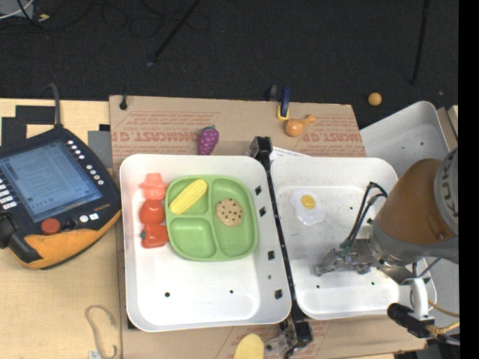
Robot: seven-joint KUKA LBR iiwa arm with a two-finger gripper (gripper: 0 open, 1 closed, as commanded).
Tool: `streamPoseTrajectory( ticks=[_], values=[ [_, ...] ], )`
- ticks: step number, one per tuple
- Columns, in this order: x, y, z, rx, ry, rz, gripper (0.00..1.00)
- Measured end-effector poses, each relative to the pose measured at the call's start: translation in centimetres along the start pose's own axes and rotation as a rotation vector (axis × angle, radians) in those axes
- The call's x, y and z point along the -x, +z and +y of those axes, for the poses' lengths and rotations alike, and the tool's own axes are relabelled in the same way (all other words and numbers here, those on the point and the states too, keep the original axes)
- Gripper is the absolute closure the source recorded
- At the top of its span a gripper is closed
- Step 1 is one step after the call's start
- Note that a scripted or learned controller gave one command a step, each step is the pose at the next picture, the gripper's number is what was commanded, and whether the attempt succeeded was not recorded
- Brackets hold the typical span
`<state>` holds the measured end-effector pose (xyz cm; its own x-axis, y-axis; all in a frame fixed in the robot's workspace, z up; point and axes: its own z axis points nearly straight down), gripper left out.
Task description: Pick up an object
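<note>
Here, one fried egg (308, 204) lies in the far-left part of the right bin (374, 305). One claw (323, 268) sits low in that bin, nearer than the egg and apart from it; whether its fingers are spread cannot be told. The left bin (194, 305) holds one green divided plate (202, 241) bearing one corn cob (186, 195) and one cookie (229, 212), with one red bottle (153, 212) just left of the plate.
</note>
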<state>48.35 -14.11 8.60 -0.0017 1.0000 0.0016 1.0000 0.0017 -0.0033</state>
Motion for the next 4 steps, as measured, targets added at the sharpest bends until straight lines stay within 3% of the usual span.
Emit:
streamPoseTrajectory(
  ticks=[1,3,4],
  values=[
    [0.2,-1.2,0.0,0.002,0.007,0.000,1.00],
    [0.1,-13.2,1.1,0.006,0.002,-0.002,1.00],
    [0.2,-14.2,1.1,0.003,0.002,-0.001,1.00]
  ],
)
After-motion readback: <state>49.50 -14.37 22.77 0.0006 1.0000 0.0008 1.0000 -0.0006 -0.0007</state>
